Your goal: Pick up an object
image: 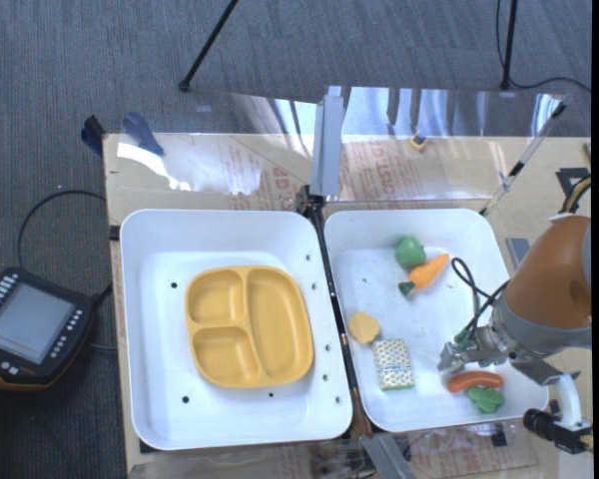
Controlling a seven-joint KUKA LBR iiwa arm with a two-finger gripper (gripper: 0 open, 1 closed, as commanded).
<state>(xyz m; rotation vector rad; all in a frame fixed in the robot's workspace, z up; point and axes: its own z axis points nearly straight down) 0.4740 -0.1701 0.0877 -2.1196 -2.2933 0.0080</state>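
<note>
The counter (230, 168) carries two white bins. The left bin (150, 267) has a yellow divided plate (248, 324) and plenty of bare floor around it. The right bin (379, 238) is busier: a carrot (426, 270), a green piece (409, 250), a yellow lump (363, 327), a patterned packet (391, 363), a red sausage (474, 380) and a green bit (486, 399).

The arm (549, 287) has its tool (457, 355) low, just above the sausage near the bin's right wall, so room there is tight. Nothing looks lifted; I'd say the pick is not yet made. Whether the tool is spread or closed, I can't tell.
</note>
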